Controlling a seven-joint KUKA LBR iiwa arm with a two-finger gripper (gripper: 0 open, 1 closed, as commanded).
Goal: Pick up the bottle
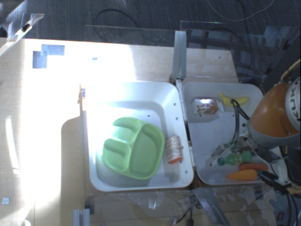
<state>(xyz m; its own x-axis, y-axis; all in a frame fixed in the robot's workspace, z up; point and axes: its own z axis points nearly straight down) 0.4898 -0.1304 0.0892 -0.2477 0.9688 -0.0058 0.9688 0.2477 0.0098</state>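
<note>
While the arm (275, 117) leans in from the right over the right bin (207, 126), we find the gripper (231, 147) low above the green bottle (233, 159), which lies on its side near that bin's front edge. Whether the claw is spread or closed, we cannot tell. Just in front of the bottle lies a carrot (242, 174). Farther back we see a banana (233, 100) and a small packet (206, 107). Across in the left bin (127, 98) rest a green divided plate (134, 147) and a small can (173, 149) on its side.
</note>
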